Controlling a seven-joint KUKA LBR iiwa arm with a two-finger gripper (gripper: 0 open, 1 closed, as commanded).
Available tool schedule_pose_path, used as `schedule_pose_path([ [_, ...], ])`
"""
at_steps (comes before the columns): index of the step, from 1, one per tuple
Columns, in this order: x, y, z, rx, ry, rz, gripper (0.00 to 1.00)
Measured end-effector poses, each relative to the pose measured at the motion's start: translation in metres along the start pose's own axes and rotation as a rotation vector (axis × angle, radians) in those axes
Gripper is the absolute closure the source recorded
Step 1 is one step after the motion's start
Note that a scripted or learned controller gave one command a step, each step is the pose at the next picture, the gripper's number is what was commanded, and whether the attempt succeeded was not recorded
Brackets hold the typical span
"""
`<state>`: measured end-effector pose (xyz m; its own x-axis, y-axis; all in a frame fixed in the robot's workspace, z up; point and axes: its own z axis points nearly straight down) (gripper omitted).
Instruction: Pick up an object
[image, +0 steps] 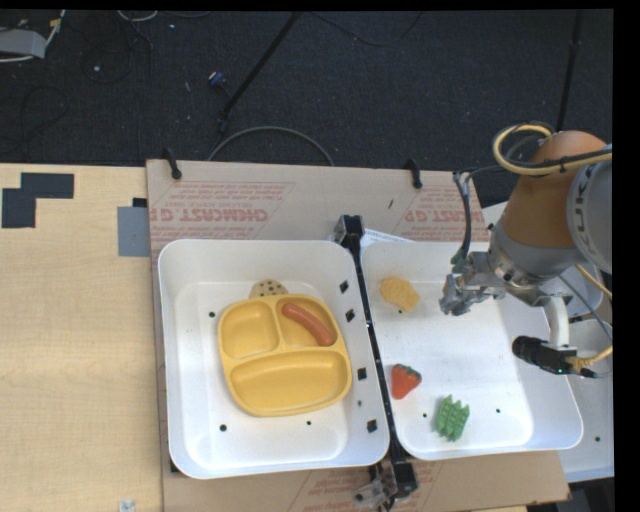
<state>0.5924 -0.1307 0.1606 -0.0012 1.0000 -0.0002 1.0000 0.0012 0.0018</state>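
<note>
My gripper (458, 300) hangs over the back middle of the right bin (540, 420), just right of a yellow piece of toy food (401, 293). Nothing shows between its dark fingers, and from this angle their state is unclear. A red strawberry (404, 381) lies near the bin's left wall, and a green leafy piece (451, 417) sits toward the front. In the left bin (190, 400) a yellow divided tray (285, 378) holds a sausage (309, 322), with a brown cookie (266, 289) behind the tray.
A black divider (364, 340) runs between the two bins. The arm's orange band (565, 150) and grey wrist stand over the right bin's back right corner, with cables looping near it. Cardboard lies under the bins.
</note>
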Motion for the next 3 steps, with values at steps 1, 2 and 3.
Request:
schedule_pose_path([
  [1, 0.002, 0.000, -0.063, 0.000, 0.000, 0.000, 1.00],
  [2, 0.001, 0.001, -0.095, 0.000, 0.000, 0.000, 1.00],
  [3, 0.046, -0.005, -0.085, 0.006, 0.002, -0.002, 1.00],
])
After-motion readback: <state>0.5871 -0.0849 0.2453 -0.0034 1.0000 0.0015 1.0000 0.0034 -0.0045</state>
